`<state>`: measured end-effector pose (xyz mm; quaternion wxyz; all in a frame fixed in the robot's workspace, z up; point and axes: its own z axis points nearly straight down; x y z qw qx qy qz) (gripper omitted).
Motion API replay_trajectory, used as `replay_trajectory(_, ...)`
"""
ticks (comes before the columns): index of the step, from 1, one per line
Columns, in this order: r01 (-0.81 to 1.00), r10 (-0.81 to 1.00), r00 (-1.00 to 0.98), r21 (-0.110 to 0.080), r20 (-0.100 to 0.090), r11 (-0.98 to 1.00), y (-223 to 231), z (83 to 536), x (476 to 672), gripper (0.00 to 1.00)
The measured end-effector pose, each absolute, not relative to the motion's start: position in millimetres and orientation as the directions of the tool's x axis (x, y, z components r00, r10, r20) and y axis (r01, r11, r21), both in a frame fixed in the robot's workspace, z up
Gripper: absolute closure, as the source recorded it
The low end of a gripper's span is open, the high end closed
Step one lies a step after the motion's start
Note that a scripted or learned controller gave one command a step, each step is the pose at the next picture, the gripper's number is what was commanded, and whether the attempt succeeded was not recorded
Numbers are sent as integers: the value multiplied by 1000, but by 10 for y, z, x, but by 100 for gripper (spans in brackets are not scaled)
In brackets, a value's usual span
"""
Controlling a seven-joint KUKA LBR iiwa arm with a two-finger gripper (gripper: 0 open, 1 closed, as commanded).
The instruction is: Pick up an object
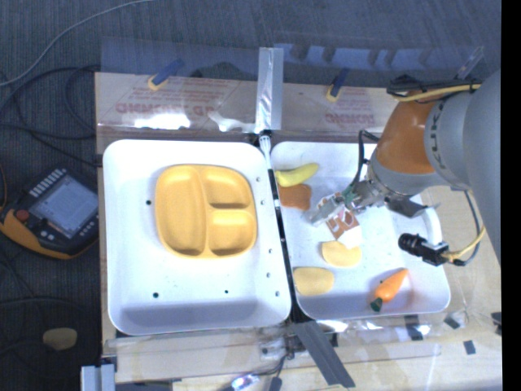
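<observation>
Left bin (122, 218): yellow divided tray (203, 208) sits near its middle, a bit toward the far edge. Nothing else in there worth a pick.

Right bin (431, 300), from its left wall across:
- banana (297, 173) at the far-left corner, long axis roughly parallel to the far edge, touching or overlapping the orange-brown piece (295, 196) just nearer the camera.
- pale yellow lump (313, 280) by the near-left corner, right against the left wall.
- round yellow slice (342, 254) mid-bin, with a small white block (351, 236) touching its far side.
- carrot (391, 287) toward the near-right corner, long axis diagonal, green end pointing at the near edge.

Gripper (335, 210) is down over the middle of the right bin, arm coming in from the right edge. Fingers are a blur of grey and red-brown against the bin floor; can't tell if they're open or closed, or whether anything's between them.

Key relation, my read: closest candidates are the white block and yellow slice, just beside the tool on its near side. Orange-brown piece is a short step toward the left wall. Carrot is well apart.

Writing: faint red print on the board (163, 104) beyond the bins' far edge, not readable. Pendant (57, 210) screen off the left side also illegible.
</observation>
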<state>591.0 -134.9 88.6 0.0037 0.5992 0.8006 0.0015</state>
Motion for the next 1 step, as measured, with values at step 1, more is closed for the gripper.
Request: replay_trajectory(1, 959, 959, -282, 6, -3, 282, -1349, 975, 5920, 100)
